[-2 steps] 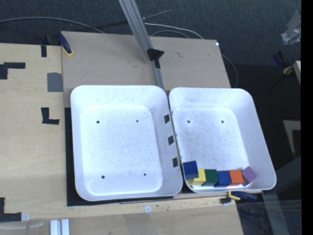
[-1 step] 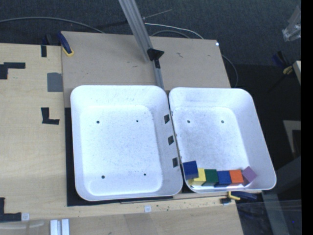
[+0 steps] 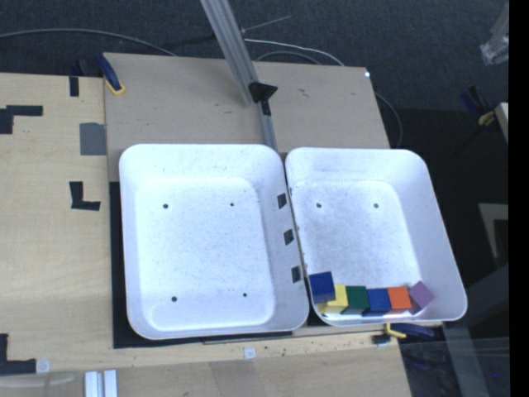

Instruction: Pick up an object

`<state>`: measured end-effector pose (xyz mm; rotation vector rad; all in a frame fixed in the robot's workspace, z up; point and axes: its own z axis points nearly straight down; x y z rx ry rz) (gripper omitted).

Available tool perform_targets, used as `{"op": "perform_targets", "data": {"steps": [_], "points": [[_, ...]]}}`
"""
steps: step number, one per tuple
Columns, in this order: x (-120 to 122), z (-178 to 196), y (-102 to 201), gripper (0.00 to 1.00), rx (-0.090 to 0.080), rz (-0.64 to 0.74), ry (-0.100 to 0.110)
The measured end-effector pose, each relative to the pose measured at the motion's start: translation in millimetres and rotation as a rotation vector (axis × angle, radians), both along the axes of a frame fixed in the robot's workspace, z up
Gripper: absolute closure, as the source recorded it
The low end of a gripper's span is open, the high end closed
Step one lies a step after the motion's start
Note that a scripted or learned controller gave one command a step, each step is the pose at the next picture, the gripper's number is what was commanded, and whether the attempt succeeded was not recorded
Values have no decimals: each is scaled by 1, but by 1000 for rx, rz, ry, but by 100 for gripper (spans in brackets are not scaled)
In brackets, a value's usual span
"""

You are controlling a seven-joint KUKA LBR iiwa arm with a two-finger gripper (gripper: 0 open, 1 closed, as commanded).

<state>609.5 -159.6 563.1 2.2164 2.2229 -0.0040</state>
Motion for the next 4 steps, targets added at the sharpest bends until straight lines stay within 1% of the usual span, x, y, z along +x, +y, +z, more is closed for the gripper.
{"op": "perform_targets", "data": {"steps": [1,2,3,4], "points": [[0,10,1,100,-1,1,0],[0,10,1,0,-1,1,1],[1,20,2,100,-2,2,0],[48,-158,-34,100,4,-3,9]]}}
